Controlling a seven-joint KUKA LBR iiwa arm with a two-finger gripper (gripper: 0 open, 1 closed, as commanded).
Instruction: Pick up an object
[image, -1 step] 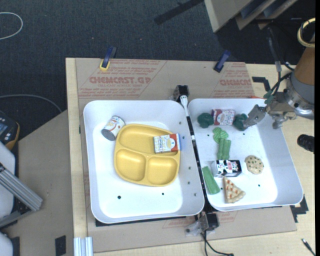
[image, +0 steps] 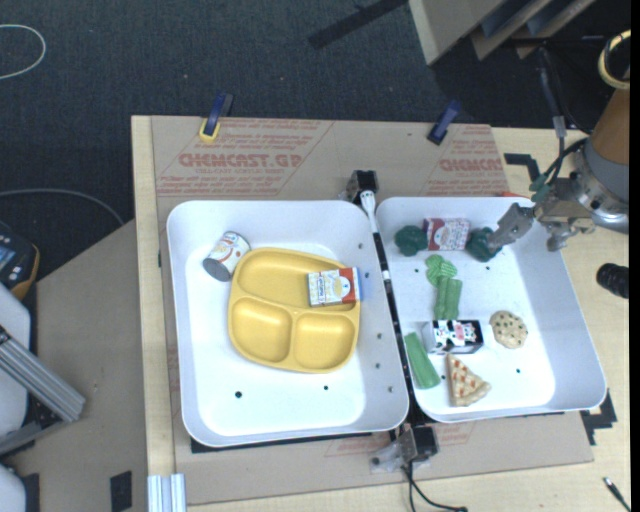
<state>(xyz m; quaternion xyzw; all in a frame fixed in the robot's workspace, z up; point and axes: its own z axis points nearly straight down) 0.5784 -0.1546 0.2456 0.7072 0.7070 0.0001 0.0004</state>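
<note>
My gripper (image: 527, 238) hangs over the far right corner of the right bin (image: 570, 330). It is open, with bare bin floor between its fingers. The left fingertip (image: 503, 233) is right beside a dark green lump (image: 482, 245); I cannot tell if they touch. Further left along the far wall lie a red and white packet (image: 447, 234) and a dark green round piece (image: 409, 240). Lower in this bin are green pods (image: 443, 285), a black and white carton (image: 457, 336), a cookie (image: 508, 328), a pizza slice (image: 465, 381) and a green stick (image: 421, 360).
The left bin (image: 200, 360) holds a yellow divided plate (image: 280, 335) with a small red and white box (image: 331, 287) on it, and a can (image: 226, 254) lying at the plate's far left. A black bar (image: 381, 270) runs between the bins.
</note>
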